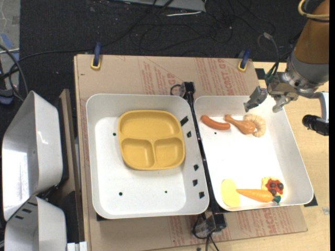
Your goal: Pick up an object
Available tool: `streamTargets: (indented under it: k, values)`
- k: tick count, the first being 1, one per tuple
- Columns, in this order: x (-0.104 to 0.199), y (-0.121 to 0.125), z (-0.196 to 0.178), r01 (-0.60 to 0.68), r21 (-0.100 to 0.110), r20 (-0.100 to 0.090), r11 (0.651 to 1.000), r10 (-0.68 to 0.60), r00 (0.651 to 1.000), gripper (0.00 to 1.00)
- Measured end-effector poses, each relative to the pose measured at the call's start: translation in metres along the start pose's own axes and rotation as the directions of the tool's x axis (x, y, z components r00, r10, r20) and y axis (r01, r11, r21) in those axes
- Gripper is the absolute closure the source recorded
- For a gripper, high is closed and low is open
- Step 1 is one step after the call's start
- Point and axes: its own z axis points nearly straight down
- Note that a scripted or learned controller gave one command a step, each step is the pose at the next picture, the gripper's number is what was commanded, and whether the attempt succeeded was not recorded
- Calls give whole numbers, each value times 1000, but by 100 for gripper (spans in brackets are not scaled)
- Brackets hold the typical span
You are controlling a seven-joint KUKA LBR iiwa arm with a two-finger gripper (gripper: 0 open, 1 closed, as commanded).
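Faint red print on the cardboard sheet (157, 72), unreadable.

Two orange clamps (96, 63) (244, 61) pin the brown board (157, 69); black cables (157, 30) trail behind.

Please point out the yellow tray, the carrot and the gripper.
yellow tray (152, 140), camera view, its centre divider.
carrot (255, 195), camera view, middle of its body.
gripper (268, 101), camera view, midway between its fingertips.

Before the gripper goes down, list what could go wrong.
1. The gripper hangs over the right bin's far rim, so a straight descent may strike it.
2. The toy chicken drumstick lies beside the hot dog; a grasp could nudge one.
3. The carrot lies against a yellow piece.
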Motion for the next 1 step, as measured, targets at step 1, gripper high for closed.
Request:
streamTargets:
  k: [1]
  values:
    - [0,2,-8,3,-13,3,1000,-3,1000,0]
